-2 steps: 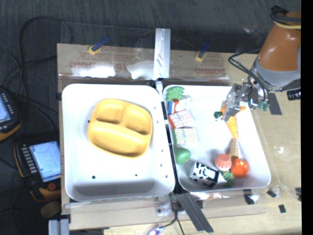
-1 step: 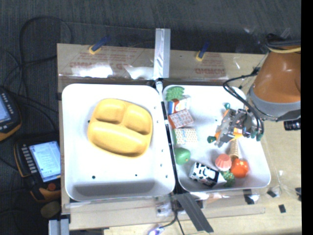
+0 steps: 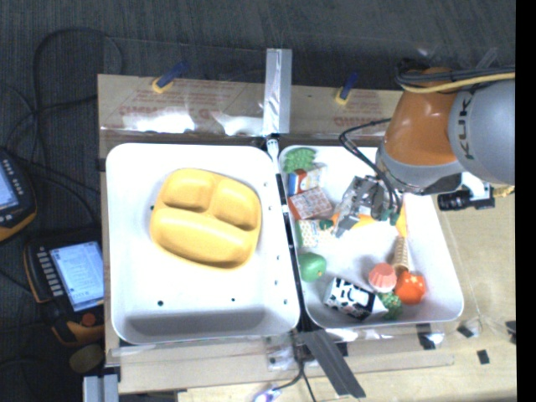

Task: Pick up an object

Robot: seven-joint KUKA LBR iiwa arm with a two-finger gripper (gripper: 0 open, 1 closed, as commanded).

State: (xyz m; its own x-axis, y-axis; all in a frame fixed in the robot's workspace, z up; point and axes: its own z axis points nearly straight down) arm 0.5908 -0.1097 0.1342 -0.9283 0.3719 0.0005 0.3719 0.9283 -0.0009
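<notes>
So here's where you're at: the gripper [image 3: 362, 205] is down inside the right bin [image 3: 448, 266], hanging over the upper middle of it, just beside the little red-and-white packet [image 3: 311, 202] and a small orange bit [image 3: 345, 221] near its tips. Honestly, you can't tell from this angle whether the fingers are apart or together; it's all a grey tangle of metal, and nothing clearly sits between them. So I wouldn't count anything as grabbed yet.

Since the task is just "pick up an object," any of the stuff in that bin is fair game. You've got a green round thing [image 3: 312, 266] by the left wall, a black-and-white patterned item [image 3: 349, 296] at the front, a pink piece [image 3: 382, 276] touching an orange-red ball [image 3: 411, 286], and a tan cone [image 3: 399, 252] lying just above those. Up in the back corner there's something green and leafy [image 3: 299, 159].

The left bin [image 3: 126, 224] has a big yellow divided tray [image 3: 206, 217] in it, well apart from the arm.

My read: the reach into the bin is done, but the actual grasp and lift are both left to do.
</notes>
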